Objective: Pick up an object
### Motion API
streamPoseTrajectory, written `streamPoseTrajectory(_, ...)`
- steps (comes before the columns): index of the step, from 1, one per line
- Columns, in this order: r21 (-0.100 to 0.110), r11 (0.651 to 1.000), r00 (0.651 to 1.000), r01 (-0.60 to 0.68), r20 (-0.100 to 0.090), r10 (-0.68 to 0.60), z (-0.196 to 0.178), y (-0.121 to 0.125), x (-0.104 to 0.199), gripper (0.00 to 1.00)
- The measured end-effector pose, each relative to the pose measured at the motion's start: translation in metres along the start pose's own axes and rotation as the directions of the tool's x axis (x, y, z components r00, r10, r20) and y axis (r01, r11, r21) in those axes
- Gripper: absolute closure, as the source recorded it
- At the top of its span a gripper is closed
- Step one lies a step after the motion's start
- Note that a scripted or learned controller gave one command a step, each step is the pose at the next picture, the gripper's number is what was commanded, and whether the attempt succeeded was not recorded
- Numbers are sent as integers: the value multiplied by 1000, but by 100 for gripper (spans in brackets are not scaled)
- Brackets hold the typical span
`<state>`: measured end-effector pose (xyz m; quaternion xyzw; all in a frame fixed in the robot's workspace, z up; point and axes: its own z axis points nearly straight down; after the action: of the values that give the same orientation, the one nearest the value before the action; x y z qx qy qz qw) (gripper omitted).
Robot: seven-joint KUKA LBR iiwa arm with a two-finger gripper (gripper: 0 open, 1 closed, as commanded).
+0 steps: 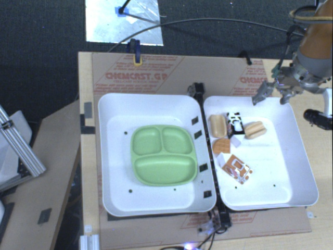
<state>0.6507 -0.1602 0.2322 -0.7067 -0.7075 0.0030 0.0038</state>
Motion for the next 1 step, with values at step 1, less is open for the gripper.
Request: streamPoseTrajectory(1, -12, 1000, 1000, 2, 2, -2, -7, 2, 0, 0)
